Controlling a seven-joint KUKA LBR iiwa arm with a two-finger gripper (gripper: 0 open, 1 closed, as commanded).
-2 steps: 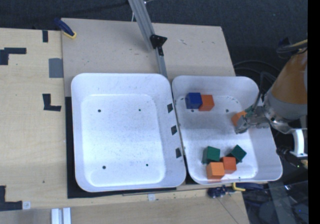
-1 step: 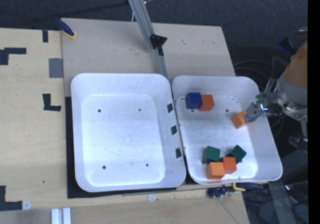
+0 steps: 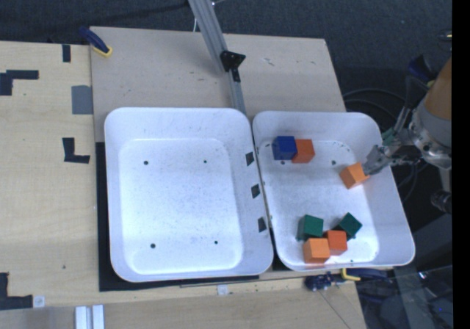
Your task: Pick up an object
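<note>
Lowest in the frame, along the worktop's (image 3: 44, 195) near edge, lay a blue and yellow clamp (image 3: 332, 280), just under the right bin (image 3: 389, 247). In that bin's lower part sat a cluster: an orange block (image 3: 317, 249) touching a second, redder orange block (image 3: 337, 240), with a green block (image 3: 311, 226) behind them and a darker green block (image 3: 350, 225) tilted at their right. Toward the bin's upper left, a blue cube (image 3: 284, 147) stood pressed against another orange cube (image 3: 303, 150). My tool (image 3: 376, 161) came in from the right edge of the frame, over the bin's right rim. A small orange cube (image 3: 353, 175) sat at its tip, tilted, looking lifted off the floor of the bin. I could not tell how the tool's parts were set, nor whether they truly pinched that cube. The left bin (image 3: 117, 173) lay beside the right one, rims touching. A grey metal pole (image 3: 205, 15) crossed the upper middle.
</note>
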